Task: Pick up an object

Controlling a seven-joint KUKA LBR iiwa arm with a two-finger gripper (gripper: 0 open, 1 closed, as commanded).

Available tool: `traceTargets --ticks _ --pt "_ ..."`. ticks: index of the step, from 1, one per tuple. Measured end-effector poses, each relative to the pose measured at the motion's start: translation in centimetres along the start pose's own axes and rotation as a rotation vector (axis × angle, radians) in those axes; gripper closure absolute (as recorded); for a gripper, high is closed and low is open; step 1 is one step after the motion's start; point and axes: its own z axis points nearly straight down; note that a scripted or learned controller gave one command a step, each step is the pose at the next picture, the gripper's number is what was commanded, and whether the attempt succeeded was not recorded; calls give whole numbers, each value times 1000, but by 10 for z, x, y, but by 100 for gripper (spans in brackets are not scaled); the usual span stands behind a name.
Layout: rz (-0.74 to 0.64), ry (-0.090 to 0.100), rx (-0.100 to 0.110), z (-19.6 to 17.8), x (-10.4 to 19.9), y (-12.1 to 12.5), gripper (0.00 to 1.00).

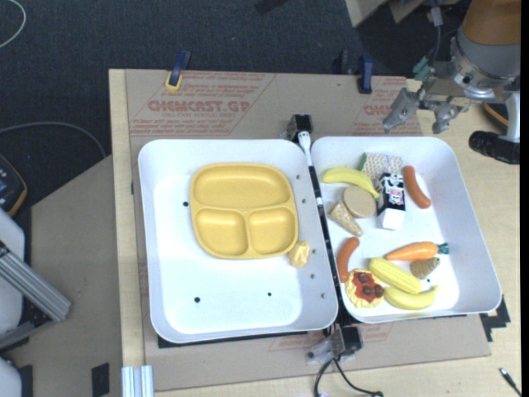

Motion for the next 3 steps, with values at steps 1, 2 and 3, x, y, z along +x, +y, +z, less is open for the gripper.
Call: traceTargets --ticks 1,2,3 --pt "-2 -2 -14 -8 0 2 0" --pt "-2 -1 -9 34 0 1 0" --pt "-1 -1 -7 88 -10 -1 0"
